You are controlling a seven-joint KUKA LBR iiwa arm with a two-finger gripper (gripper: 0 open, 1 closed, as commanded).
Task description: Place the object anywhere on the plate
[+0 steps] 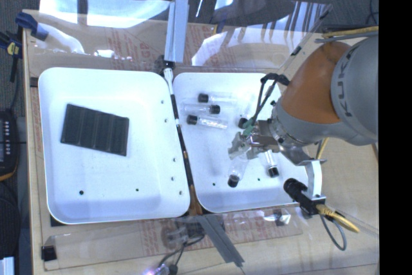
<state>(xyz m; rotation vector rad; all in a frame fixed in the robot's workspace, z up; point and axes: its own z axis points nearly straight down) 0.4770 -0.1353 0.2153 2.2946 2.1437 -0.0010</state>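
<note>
Risk of an empty carry to the plate

Gripper (pixel 248 142) hangs low over the right bin (pixel 209 203), in among a scatter of clear vials with black caps. Whether it is open, closed or gripping anything cannot be told: its tip is a tangle of bright metal and glare. The task's object is most likely one of these vials, and every one that can be made out lies on the floor of the right bin. One vial (pixel 234 175) lies just below the gripper, a black cap (pixel 273 171) just to its right, and two more vials (pixel 212 98) (pixel 207 120) rest nearer the divider. The dark ribbed plate (pixel 95 129) sits in the left bin (pixel 51 203), well apart from the gripper and bare on top.

The main hazard is a closing on nothing. The vials are round, slick and lying flat, so they probably roll away from a nudge. A grip near one end could let the vial tilt and slip out while crossing the ridge between the bins. A release near the plate's edge could let it roll off onto the bin floor.
</note>
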